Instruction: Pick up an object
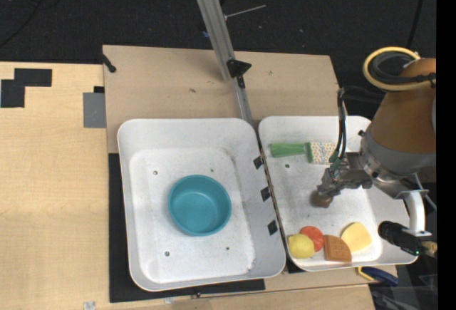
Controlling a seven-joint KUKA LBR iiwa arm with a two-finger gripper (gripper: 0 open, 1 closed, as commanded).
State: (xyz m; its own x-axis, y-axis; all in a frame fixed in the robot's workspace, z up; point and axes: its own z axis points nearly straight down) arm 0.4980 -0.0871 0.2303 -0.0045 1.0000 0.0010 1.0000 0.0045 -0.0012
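My gripper [324,196] hangs low over the middle of the right bin [285,191], its tip close to the bin floor. Nothing shows between its tip and the floor. A green brush-like object [288,150] with a pale speckled end [322,152] lies at the bin's back, just behind the gripper. At the bin's front edge sit a yellow ball-like fruit [301,246], a red one [312,236], a brown wedge [337,249] and a yellow block [357,236]. A teal bowl [199,205] stands in the left bin [142,152].
A slanted metal rail [214,16] rises behind the bins, ending at a black clamp [237,68]. Black clips [263,193] sit along the divide between the bins. The arm's orange band [402,120] looms over the right bin's right side.
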